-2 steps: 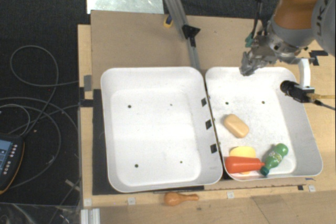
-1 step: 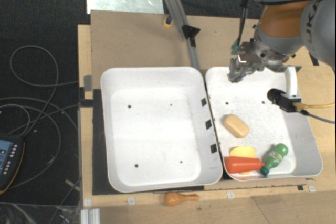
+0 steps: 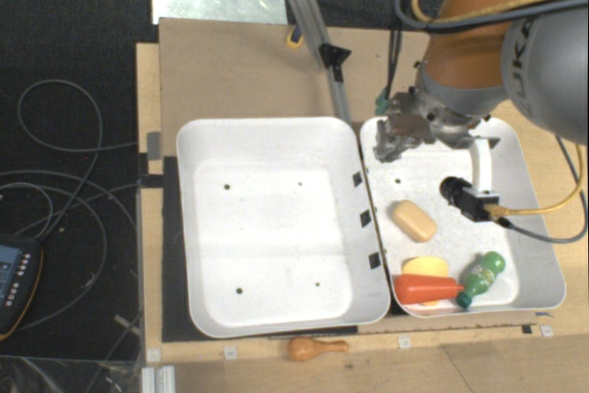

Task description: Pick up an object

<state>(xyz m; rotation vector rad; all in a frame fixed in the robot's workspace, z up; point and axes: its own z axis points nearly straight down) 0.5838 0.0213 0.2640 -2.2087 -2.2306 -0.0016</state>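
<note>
White plastic bins: two shallow white bins sit side by side on a brown cardboard-coloured bench top (image 3: 230,69); the left white bin (image 3: 198,290) has just a few dark specks on its floor, the right white bin (image 3: 543,276) has all the stuff in it.
Arm: grey KUKA arm with the big orange band (image 3: 483,5) comes in from the right and hangs over the far end of the right bin.
Gripper: the dark metal two-finger gripper (image 3: 394,143) sits low at the far left corner of the right bin. Honestly can't tell if it's spread or closed, it's just a dark lump from this angle, and nothing visible is in it.
Tan block: a rounded beige foam-looking block (image 3: 414,221) lies mid-bin, well clear of the gripper.
Yellow piece: a small yellow rounded object (image 3: 426,266) near the front of the right bin, touching the carrot.
Carrot: an orange toy carrot (image 3: 428,289) lying flat along the front wall.
Bottle: a little green plastic bottle (image 3: 480,277) tilted on its side, just beside the carrot's tip.
Black gadget: a black camera-like unit on a white bracket (image 3: 465,196) with a yellow cable, above the bin's middle.
Outside the bins: a tan wooden pear-shaped thing (image 3: 315,347) on the bench edge in front of the left bin.
</note>
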